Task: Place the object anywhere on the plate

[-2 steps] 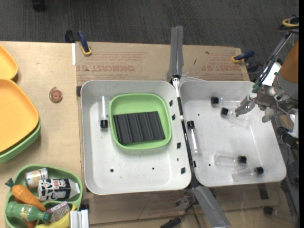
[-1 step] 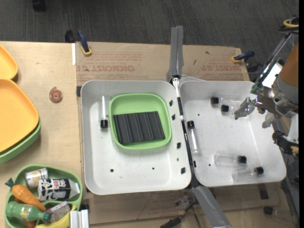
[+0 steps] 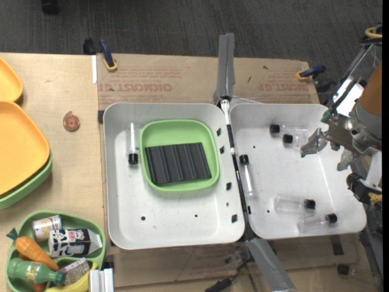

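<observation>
Pale wooden bench (image 3: pixel 73 175) under a sheet of brown cardboard (image 3: pixel 182 66), dark carpet (image 3: pixel 152 11) beyond.

Nearest, at bottom left, a green bowl (image 3: pixel 100 243) of toy food: carrot (image 3: pixel 33 251), small can (image 3: pixel 47 227), green bottle (image 3: pixel 30 272), and a carton (image 3: pixel 73 242) with bold black-and-white lettering, too small to read.

Next, two white bins side by side. In the near part of the right bin (image 3: pixel 285 175), two clear vials with black caps: one (image 3: pixel 316 222) close to the front wall, another (image 3: pixel 292 204) just behind it. A third vial (image 3: pixel 246 175) lying along the bin's left wall.

Left bin (image 3: pixel 170 218): green plate (image 3: pixel 179 126) bearing a dark ribbed block (image 3: pixel 177 163). Just left of the plate, on the bin floor and apart from it, one more vial (image 3: pixel 132 143), cap toward the camera.

Further back in the right bin, a pair of vials (image 3: pixel 285 132), black caps toward the left. Gripper (image 3: pixel 313 143) above this bin, just right of that pair; open or closed, impossible to tell. All other vials well apart from it, the near two below it in the view.

At the left edge, stacked orange plates (image 3: pixel 21 145); near them a small pinkish disc (image 3: pixel 72 121).

Farthest, red print on the cardboard, upside down: "CHEMCAST GP" (image 3: pixel 137 87). Blue-and-yellow clamps (image 3: pixel 108 58) on its back edge.
</observation>
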Available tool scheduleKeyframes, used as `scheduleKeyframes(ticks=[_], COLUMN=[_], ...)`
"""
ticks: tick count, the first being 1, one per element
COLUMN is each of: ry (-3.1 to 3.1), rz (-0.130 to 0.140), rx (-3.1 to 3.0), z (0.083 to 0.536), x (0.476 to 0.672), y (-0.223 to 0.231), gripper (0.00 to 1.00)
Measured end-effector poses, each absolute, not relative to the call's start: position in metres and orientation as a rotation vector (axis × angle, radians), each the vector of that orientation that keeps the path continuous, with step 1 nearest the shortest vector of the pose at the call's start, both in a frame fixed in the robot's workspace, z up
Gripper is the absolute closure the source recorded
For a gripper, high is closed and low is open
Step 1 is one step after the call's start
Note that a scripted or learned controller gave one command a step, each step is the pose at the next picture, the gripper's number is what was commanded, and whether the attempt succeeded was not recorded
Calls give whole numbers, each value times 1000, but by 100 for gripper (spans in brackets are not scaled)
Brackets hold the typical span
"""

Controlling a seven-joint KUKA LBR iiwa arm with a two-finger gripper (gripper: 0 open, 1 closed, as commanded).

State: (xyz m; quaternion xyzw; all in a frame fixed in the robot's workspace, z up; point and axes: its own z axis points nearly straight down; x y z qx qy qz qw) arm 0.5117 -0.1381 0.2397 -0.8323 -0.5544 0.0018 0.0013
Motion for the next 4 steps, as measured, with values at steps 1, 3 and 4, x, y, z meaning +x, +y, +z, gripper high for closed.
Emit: scheduleKeyframes(ticks=[1, 3, 4], ry=[-1740, -1493, -1445], rz=[6, 5, 10], rx=[-2613, -2762, -2787], z=[240, 250, 234], x=[512, 478, 477], y=[-138, -112, -115], gripper=[0, 0, 0])
